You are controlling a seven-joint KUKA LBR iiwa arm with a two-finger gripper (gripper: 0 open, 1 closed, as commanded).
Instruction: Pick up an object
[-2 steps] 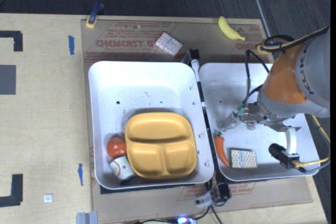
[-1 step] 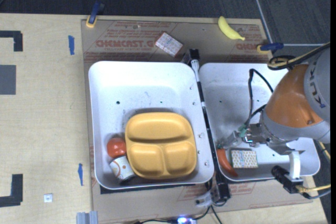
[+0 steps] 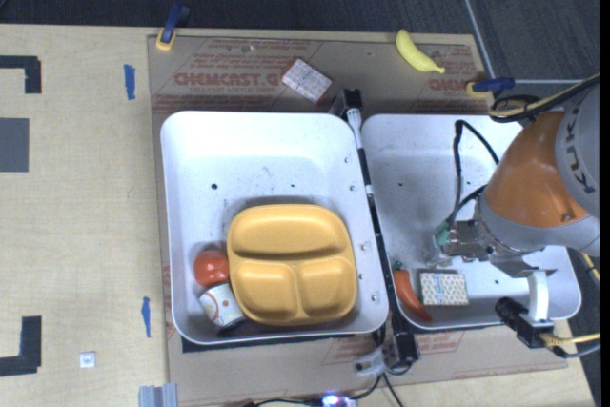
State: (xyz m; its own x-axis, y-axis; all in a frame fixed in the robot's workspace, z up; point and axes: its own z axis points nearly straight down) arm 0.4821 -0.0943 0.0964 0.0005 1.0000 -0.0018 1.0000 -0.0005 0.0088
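While flat in the right bin (image 3: 410,148), box (image 3: 443,289) crosswise.

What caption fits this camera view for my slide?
KUKA arm reaches over the right bin; a yellow divided tray lies in the left bin.

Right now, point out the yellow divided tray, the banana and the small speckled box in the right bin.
yellow divided tray (image 3: 289,262), camera view, centre ridge.
banana (image 3: 418,54), camera view, middle of its curve.
small speckled box (image 3: 443,289), camera view, top face.

One fixed camera looks down from above at a slant; both shallow white plastic bins (image 3: 181,205) sit mid-frame; the grey-and-orange arm (image 3: 538,181) enters from the right.
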